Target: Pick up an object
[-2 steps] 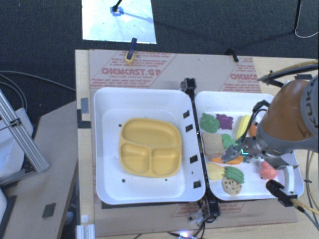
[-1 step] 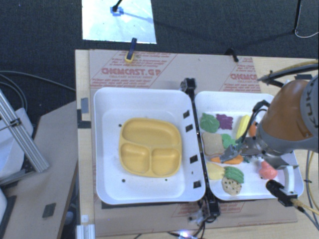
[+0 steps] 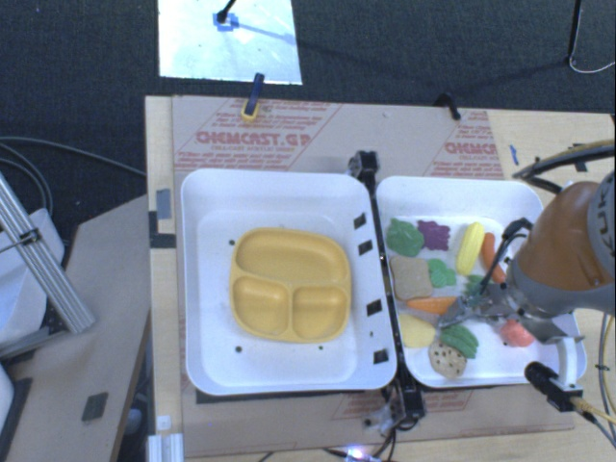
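One target only: lower gripper, finger opening indiscernible, squarely onto green toy, clear of cookie and carrot.

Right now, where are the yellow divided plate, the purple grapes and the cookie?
yellow divided plate [image 3: 289,282]: camera view, middle of its divider ridge.
purple grapes [image 3: 435,233]: camera view, centre of the bunch.
cookie [image 3: 447,360]: camera view, middle of its face.

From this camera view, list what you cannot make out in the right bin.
- gripper: too small and dark against the toys to tell how it stands or whether it holds anything.
- red toy: partly covered by the arm; its shape is unclear.
- right bin: its far right side is hidden under the arm.
- cookie: markings too small to read.
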`<action>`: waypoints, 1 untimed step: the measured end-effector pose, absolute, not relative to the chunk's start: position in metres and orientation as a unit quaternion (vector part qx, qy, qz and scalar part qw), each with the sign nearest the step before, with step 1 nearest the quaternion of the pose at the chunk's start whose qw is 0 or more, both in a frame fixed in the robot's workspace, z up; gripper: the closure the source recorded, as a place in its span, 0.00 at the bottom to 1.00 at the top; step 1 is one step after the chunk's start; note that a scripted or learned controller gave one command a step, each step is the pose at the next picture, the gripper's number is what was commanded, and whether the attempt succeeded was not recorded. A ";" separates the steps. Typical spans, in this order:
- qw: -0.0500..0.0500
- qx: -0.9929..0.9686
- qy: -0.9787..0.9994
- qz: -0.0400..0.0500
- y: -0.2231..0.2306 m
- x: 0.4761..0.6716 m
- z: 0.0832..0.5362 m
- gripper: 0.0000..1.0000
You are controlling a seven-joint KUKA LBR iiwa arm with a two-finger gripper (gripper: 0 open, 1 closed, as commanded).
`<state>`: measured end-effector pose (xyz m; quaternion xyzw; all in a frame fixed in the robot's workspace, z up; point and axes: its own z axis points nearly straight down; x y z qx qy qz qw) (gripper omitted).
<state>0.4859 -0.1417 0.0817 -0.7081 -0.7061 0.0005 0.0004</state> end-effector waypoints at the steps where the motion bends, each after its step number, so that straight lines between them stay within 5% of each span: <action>1: -0.003 -0.702 -0.712 -0.005 -0.047 0.489 0.190 0.00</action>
